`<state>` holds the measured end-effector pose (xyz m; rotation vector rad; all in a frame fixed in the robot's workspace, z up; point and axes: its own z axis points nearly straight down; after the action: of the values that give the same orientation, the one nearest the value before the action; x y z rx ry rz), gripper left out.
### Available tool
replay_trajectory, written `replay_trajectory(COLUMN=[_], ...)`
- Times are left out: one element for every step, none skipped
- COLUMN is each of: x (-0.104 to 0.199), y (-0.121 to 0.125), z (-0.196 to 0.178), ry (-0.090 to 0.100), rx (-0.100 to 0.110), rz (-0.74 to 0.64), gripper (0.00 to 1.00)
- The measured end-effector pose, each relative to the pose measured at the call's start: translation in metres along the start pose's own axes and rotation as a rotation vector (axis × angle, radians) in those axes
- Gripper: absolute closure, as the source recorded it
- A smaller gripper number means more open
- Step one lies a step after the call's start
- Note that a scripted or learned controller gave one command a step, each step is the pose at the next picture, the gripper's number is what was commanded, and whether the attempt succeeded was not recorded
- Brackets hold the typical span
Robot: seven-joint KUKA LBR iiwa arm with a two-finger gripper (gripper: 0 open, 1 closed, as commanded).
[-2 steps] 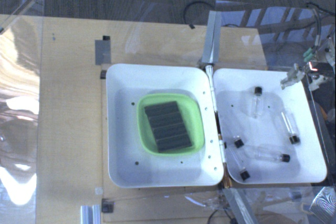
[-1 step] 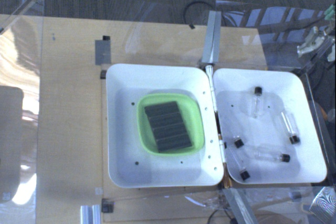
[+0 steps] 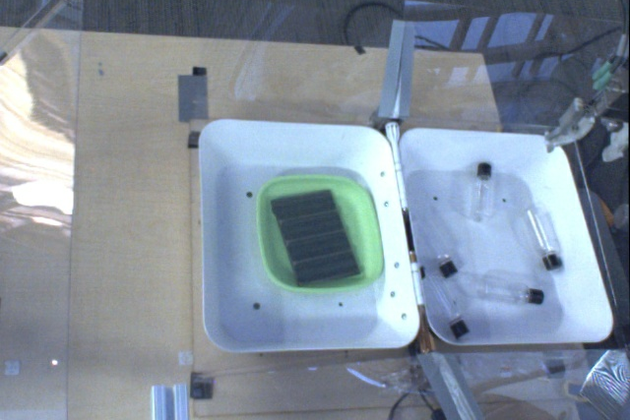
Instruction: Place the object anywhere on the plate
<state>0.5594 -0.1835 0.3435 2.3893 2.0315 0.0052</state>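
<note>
Two white bins sit side by side on the wooden surface [image 3: 118,241]. Left bin [image 3: 221,241] holds a green plate [image 3: 271,211], square with rounded corners, lying flat near the bin's centre. A dark ribbed block [image 3: 315,237] rests on the plate, turned slightly off square to the plate's edges.

Right bin [image 3: 581,290] holds clear vials with black caps, all lying apart from one another. One vial [image 3: 481,192] lies toward the far edge; another [image 3: 541,239] lies slanted at the right; a third [image 3: 510,290] lies toward the near edge. Two more black caps [image 3: 447,268] [image 3: 459,329] show at the near left of that bin. No vial touches the plate.

End effector [image 3: 591,108]: part of a mechanism shows at the right edge, above the right bin's far corner; whether it is open or closed cannot be told, nor whether it has hold of anything.
</note>
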Motion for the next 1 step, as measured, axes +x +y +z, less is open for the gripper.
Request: replay_trajectory(x=[-0.0015], y=[0.0384], z=[0.0439], ry=[0.0], rx=[0.002], rz=[0.014], gripper=[0.0])
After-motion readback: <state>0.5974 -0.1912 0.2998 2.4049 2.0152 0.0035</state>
